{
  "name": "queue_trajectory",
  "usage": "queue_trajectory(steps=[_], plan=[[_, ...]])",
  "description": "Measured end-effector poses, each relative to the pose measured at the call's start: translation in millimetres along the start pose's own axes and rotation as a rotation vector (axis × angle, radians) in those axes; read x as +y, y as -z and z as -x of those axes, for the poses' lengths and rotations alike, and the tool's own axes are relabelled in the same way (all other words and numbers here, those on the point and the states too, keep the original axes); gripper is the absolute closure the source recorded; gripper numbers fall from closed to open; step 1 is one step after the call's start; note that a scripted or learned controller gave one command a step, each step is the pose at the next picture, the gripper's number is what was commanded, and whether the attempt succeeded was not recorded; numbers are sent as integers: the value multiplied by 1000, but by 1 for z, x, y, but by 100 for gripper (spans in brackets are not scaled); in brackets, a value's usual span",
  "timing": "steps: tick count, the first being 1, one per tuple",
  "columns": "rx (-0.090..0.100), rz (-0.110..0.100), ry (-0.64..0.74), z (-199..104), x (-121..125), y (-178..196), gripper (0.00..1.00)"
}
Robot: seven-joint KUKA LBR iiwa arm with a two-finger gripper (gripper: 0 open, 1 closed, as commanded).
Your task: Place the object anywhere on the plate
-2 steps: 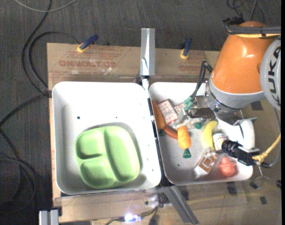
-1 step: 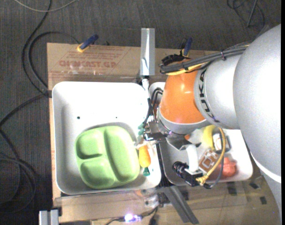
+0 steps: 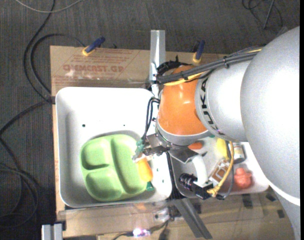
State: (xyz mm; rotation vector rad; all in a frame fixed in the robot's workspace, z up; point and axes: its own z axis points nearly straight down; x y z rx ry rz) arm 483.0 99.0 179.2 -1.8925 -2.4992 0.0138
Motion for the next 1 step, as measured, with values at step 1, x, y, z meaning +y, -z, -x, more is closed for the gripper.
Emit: queue_trajectory(steps=[1], plan=[[1,0,0,0,0,0,0]])
